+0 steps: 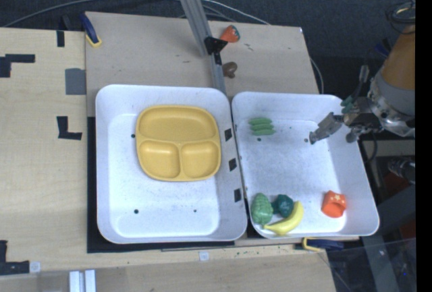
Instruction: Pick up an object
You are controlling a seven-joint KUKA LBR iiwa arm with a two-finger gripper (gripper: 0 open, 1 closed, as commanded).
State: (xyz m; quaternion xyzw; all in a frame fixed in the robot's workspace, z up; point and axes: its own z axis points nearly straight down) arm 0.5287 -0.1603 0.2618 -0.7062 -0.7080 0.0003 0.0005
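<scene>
The gripper (pixel 329 127) is being held over the right bin (pixel 351 169); its state cannot be told. A ridged green object (pixel 261 125) is lying nearby.

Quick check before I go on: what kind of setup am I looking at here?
Most likely a lab bench for robot picking tests: two white bins side by side, toy food like a banana in the right one, a yellow divided plate in the left, and taped marks on the board.

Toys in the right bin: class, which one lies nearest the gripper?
The ridged light-green toy near the bin's far-left corner. It lies alone, level with the gripper, while the others lie along the near edge.
</scene>
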